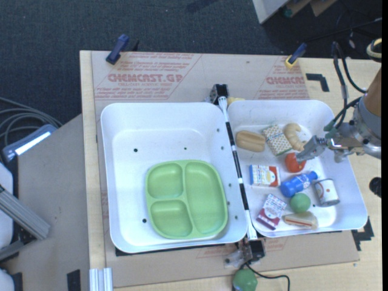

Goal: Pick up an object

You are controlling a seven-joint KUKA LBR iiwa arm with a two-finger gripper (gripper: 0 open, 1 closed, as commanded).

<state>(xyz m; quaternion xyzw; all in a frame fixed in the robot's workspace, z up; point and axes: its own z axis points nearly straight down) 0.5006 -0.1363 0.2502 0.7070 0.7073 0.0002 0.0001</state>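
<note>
Gripper (310,150) low over right bin (351,180), reaching in from right, tips just beside red object (293,162). Jaw state: cannot tell (too blurred and small).

Crowding around red object: bread roll (250,140) and checkered packet (276,139) above-left, tan toy (295,135) above, white carton (263,175) left, blue bottle (299,183) touching below. Further down: green ball (299,203), can (325,192), red-white packet (272,211), hot dog (300,220).

Left bin (121,132) holds green divided plate (185,198), well apart from gripper.
</note>
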